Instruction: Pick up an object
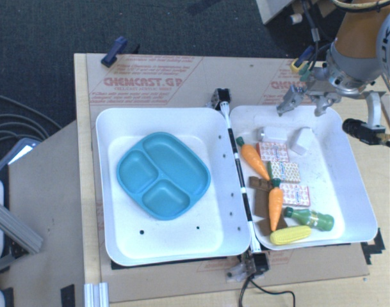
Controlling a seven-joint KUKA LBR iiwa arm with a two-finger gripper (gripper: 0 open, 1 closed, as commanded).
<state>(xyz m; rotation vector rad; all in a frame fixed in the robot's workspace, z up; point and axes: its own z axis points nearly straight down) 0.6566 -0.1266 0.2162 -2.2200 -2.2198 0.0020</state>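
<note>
A corn cob and green bottle are seen at the right bin's near edge, carrots behind them. Above the far edge, the gripper is held spread open, grasping nothing.

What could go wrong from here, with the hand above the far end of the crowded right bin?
1. The hand hangs open above the right bin's far rim, holding nothing; a straight descent may strike the rim or close on air.
2. The white blocks nearest it barely stand out against the white bin, so a grasp could be misplaced.
3. Further in, the carrots, patterned packets and green bottle lie touching; a grasp there could shove neighbours.
</note>
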